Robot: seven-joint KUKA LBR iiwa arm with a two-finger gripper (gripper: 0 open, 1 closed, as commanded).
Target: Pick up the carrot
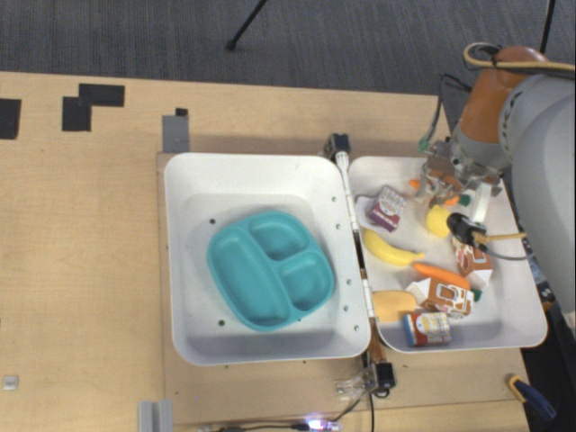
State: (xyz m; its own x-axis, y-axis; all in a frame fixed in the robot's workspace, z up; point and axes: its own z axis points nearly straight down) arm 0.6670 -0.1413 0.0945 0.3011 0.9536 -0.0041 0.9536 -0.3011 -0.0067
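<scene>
claw (447, 190): low over back of right bin (522, 331), open or closed cannot tell | carrot (441, 274): lying in right bin, between banana (389, 249) and cartons, apart from claw | left bin (180, 241): teal divided plate (270, 268)

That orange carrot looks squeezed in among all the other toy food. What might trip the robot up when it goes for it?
Two risks. The carrot lies touching the banana and a carton, so the claw may nudge or grab a neighbour instead. The claw also hangs at the bin's far end, near the lemon, so it has to cross that clutter and could knock things about on the way.
</scene>
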